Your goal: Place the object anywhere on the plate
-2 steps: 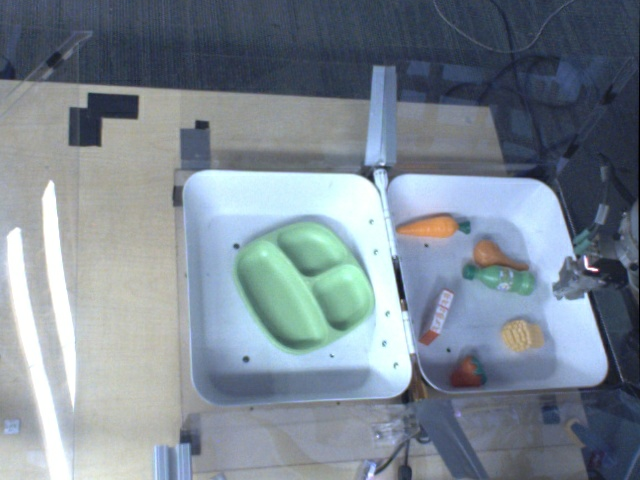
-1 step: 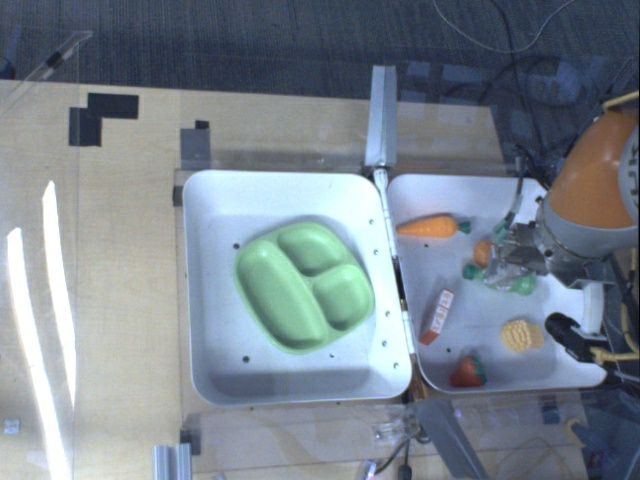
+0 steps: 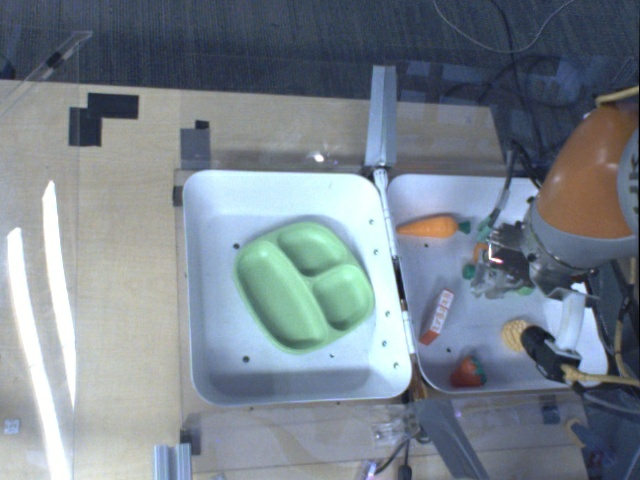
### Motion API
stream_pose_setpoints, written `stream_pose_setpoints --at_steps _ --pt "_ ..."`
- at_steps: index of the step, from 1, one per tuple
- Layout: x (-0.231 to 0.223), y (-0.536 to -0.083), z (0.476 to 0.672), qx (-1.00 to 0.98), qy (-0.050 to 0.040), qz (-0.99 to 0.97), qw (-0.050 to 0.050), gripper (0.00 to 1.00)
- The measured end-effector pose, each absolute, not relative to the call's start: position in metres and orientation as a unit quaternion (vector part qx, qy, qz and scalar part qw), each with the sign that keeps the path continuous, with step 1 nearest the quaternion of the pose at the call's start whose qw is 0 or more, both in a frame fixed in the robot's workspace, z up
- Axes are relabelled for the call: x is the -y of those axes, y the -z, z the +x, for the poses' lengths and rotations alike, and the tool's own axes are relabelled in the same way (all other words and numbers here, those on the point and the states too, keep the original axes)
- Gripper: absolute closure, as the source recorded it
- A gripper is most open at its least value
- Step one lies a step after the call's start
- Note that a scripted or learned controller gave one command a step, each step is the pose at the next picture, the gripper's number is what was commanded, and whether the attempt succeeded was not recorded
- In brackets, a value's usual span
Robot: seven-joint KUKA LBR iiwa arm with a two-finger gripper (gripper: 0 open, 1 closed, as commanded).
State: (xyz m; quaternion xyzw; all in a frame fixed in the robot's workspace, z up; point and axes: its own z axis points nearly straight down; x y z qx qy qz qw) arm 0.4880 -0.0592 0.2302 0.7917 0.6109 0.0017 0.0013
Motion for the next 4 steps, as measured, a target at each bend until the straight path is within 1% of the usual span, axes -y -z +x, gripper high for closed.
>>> stream_pose_setpoints --at_steps 1,2,3,4 --pt "0.007 -0.249 0.546 -0.634 -0.0019 0.773 0.002 1.00" --pt "0.075 -0.227 0.590 -0.656 -0.0013 0.755 0.002 1.00" --pt "0.123 -0.185 0.532 -0.587 -0.0002 0.810 0.001 1.00" --pt "0.074 -0.185 0.605 -0.569 -0.0009 0.822 0.001 1.00"
